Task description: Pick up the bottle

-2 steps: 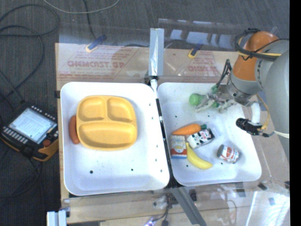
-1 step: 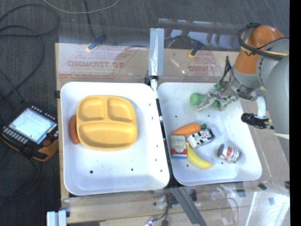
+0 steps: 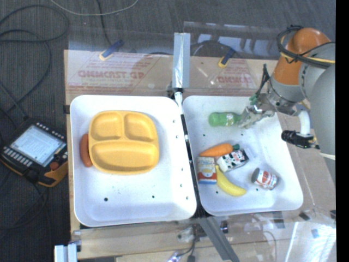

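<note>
A small green plastic bottle (image 3: 222, 119) lies on its side at the right bin's (image 3: 283, 201) eleven o'clock; whether the gripper (image 3: 250, 115) grasps it is unclear.

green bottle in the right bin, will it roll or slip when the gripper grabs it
The green bottle lies on its side on the smooth floor of the right bin, so a nudge would probably roll it. It looks like small plastic, likely light and a bit slippery. The gripper is right at its cap end, so an off-centre pinch may swivel it.

End effector (image 3: 250, 115) low, arm outstretched
</note>
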### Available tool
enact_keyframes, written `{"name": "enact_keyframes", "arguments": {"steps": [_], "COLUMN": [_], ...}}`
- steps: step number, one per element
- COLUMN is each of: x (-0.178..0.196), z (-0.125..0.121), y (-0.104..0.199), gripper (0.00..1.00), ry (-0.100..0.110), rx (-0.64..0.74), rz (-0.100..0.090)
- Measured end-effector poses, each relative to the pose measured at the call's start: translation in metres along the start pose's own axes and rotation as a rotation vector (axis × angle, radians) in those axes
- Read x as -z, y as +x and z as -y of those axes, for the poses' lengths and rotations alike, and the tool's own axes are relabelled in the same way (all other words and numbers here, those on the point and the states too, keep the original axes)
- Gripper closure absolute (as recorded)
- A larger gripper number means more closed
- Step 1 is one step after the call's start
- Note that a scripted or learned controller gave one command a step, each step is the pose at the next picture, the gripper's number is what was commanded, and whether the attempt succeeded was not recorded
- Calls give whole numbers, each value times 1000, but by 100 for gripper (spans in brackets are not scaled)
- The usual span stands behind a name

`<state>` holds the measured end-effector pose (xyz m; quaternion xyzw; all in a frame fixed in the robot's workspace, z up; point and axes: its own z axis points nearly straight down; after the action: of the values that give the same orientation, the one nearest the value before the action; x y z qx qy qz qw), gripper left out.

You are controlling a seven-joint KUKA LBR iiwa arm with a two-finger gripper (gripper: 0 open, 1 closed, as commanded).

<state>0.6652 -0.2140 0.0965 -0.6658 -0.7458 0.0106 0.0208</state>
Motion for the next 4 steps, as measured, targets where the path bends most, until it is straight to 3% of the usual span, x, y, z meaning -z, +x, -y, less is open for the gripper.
{"name": "enact_keyframes", "arguments": {"steps": [1,2,3,4], "x": [1,29,-8,-10], "z": [0,-10,-20,34], "y": [0,62,113,95], "gripper": [0,0,0,0], "ry": [0,-43,-55,-54], "rx": [1,82,-84,-66], "rz": [0,21,20,20]}}
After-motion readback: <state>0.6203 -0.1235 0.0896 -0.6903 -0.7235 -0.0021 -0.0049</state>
